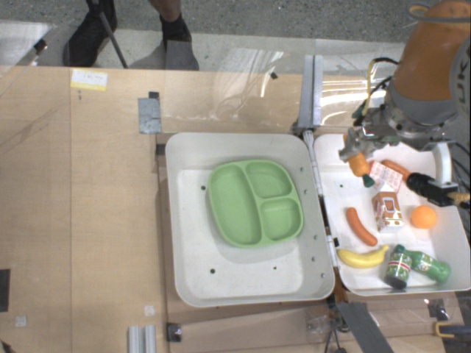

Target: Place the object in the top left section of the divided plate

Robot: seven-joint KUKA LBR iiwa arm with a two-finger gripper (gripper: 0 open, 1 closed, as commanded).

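Green plate point(255, 202) in left bin point(184, 271), tool point(356, 151) upper right, clamped on orange carrot point(359, 166), above right bin point(333, 197)

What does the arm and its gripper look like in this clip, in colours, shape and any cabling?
The arm is bulky and rounded, with an orange section above a grey wrist housing. Thin cables, one yellowish, loop along its left side near the wrist. The gripper below is a small pale metallic part, blurred and too small for finer detail.

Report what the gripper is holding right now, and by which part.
Cannot be told for sure. The gripper sits right over a small orange object in the right bin, but its hold is hidden from view.
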